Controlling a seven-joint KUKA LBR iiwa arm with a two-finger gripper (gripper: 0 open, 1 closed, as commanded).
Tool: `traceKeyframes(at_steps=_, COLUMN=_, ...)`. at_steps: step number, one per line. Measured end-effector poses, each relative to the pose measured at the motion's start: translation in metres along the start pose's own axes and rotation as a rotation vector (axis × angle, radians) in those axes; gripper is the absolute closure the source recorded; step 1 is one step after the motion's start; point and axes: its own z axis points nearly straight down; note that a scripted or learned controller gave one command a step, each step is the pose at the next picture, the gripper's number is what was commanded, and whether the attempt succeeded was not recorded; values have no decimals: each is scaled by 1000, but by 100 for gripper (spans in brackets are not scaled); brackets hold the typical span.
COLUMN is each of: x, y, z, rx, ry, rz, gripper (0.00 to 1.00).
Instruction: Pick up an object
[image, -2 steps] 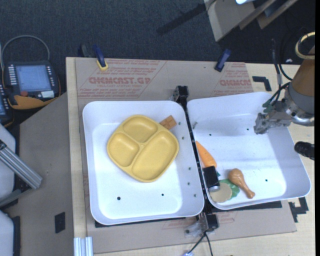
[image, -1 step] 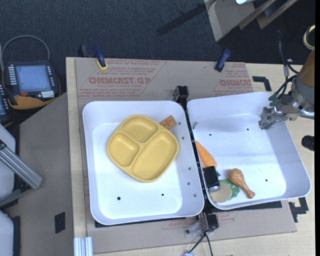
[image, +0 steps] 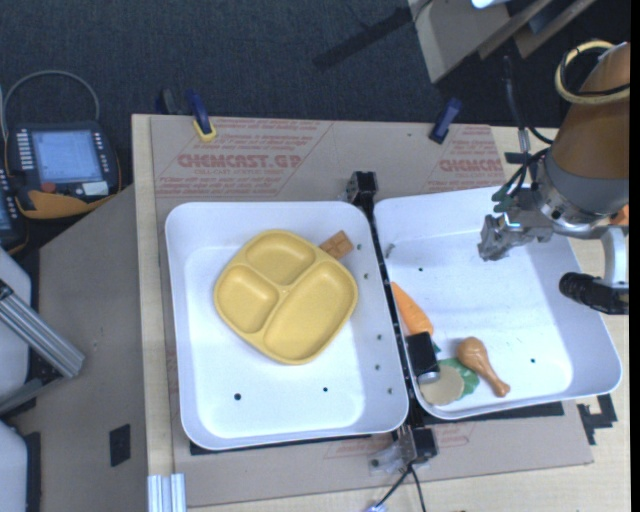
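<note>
In the right bin (image: 540, 300), several small items lie near the front left corner: an orange carrot-shaped piece (image: 411, 309), a black block (image: 421, 354), a pale green round piece (image: 447, 385) and a tan drumstick (image: 482, 366). My gripper (image: 497, 240) hangs over the upper right part of that bin, well apart from those items and with nothing seen between its fingers. The grey arm with its orange band (image: 590, 130) comes in from the right above it.
The left bin (image: 200, 330) holds a yellow three-compartment plate (image: 287, 296), with a small brown block (image: 337, 244) at its upper right edge. Clamps (image: 362, 187) sit between the bins. A pendant with a screen (image: 62, 160) lies off the bench at far left.
</note>
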Motion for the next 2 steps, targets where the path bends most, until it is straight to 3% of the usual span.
traceKeyframes(at_steps=2, x=115, y=0, z=12, rx=2, ry=0, rz=0, gripper=100)
